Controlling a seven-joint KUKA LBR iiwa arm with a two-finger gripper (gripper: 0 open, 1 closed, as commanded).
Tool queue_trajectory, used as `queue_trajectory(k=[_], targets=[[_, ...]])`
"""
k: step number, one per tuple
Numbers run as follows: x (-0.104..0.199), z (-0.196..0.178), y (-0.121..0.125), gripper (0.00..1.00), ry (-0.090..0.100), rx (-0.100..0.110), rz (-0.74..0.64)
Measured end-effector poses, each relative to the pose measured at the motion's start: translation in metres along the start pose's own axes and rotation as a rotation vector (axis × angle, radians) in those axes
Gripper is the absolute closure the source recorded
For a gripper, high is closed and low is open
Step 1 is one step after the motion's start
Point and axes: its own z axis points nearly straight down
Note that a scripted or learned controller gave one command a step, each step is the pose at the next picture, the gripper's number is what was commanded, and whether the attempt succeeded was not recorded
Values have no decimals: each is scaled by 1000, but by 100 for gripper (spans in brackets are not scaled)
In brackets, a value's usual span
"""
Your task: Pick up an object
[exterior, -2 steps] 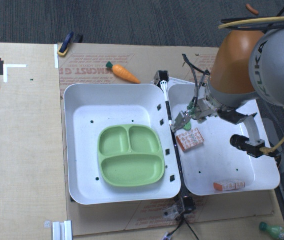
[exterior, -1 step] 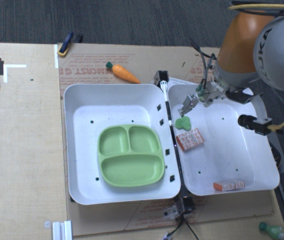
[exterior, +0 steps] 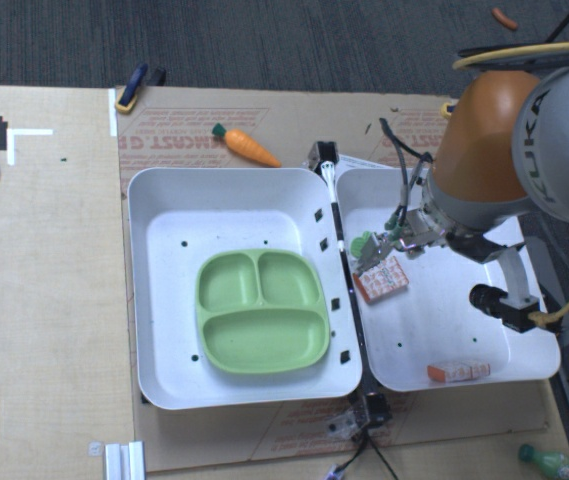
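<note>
Fingers are being lowered over the red-and-white packet just below them; can't tell if they're apart or together. Nothing's being lifted yet.

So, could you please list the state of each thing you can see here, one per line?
Green divided plate: flat in left bin.
Red-and-white packet: flat in right bin, just below the gripper.
Orange packet: flat near right bin's front edge.
Toy carrot: lying on cardboard behind the bins.
</note>
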Motion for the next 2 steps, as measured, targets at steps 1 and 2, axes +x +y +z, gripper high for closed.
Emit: queue_trajectory(k=[1,2], targets=[[-9,0,-50,0,0,-1,-232],[11,0,37,0,0,0,-153]])
